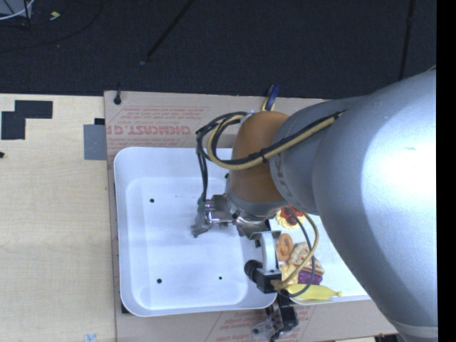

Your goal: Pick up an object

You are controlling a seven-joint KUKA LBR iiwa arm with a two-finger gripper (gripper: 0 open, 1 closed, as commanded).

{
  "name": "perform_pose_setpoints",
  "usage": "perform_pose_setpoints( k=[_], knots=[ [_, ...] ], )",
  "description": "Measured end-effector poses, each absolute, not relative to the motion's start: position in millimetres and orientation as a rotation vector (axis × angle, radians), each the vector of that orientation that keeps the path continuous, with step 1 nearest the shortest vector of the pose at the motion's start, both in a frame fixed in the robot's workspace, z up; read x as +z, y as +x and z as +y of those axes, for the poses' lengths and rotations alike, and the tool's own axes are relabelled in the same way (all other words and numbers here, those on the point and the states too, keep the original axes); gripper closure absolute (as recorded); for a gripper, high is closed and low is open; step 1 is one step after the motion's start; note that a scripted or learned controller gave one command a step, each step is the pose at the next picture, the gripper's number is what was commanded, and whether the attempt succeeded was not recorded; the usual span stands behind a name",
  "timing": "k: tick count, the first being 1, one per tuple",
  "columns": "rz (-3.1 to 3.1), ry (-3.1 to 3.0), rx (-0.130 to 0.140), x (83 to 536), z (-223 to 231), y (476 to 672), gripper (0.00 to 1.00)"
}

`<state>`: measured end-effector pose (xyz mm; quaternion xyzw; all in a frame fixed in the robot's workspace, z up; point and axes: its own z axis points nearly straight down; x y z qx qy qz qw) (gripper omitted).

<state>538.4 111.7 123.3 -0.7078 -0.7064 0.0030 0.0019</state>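
Observation:
My gripper (276,320) hangs below the orange-banded wrist (255,164), over the near edge between the two bins. A small heap of objects lies in the right bin beside the arm: a red and orange piece (289,216), an orange ring-shaped toy (285,246), a tan piece (300,256), a purple piece (308,276) and a yellow banana-like piece (318,292). The gripper sits in front of this heap, and nothing is visible in its grasp. The arm hides most of the right bin.
The left white bin (132,212) shows a bare floor with small dark holes. Both bins rest on a cardboard sheet (153,123) on the wooden bench (50,212). The large grey arm body (385,191) covers the right side.

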Motion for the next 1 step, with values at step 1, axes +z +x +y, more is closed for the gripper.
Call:
perform_pose_setpoints(
  k=[1],
  knots=[
    [-2.218, -2.231, -0.001, 191.5, 26.5, 576.5, 0.00]
  ],
)
